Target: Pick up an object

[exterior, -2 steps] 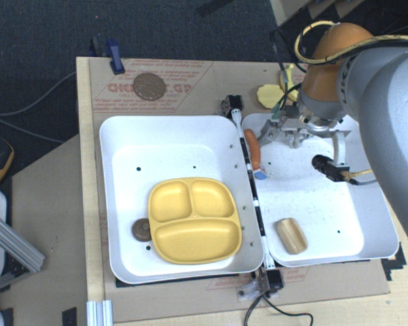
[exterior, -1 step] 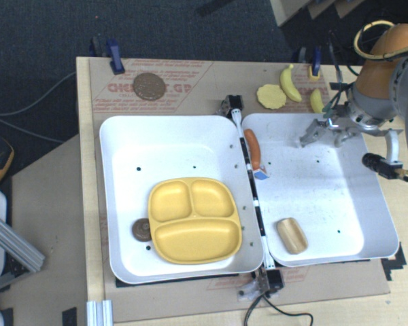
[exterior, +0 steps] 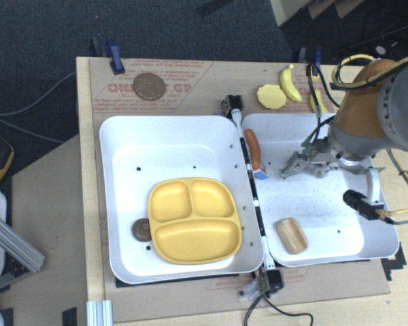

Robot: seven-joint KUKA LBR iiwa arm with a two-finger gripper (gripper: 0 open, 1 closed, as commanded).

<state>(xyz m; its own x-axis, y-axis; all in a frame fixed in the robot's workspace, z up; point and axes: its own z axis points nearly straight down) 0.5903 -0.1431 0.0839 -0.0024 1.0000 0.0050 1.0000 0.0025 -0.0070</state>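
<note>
In the right bin [exterior: 326,209], a tan bread roll [exterior: 292,236] lies near the front left. A reddish sausage [exterior: 252,149] rests along the bin's left wall, with a small blue and white piece [exterior: 260,174] just below it. My gripper [exterior: 294,166] hangs low over the upper middle of this bin, pointing left toward the blue piece and stopping a little short of it. Nothing can be seen held in it. The left bin [exterior: 122,148] holds a yellow divided plate [exterior: 194,219] and a brown round cookie [exterior: 141,230] at the plate's left edge.
Behind the right bin, a toy banana [exterior: 290,83] and a yellow lumpy piece [exterior: 272,96] lie on the bench. A brown disc [exterior: 148,85] sits behind the left bin. A black cable plug [exterior: 359,203] and yellow cables hang off the arm over the right bin's right side.
</note>
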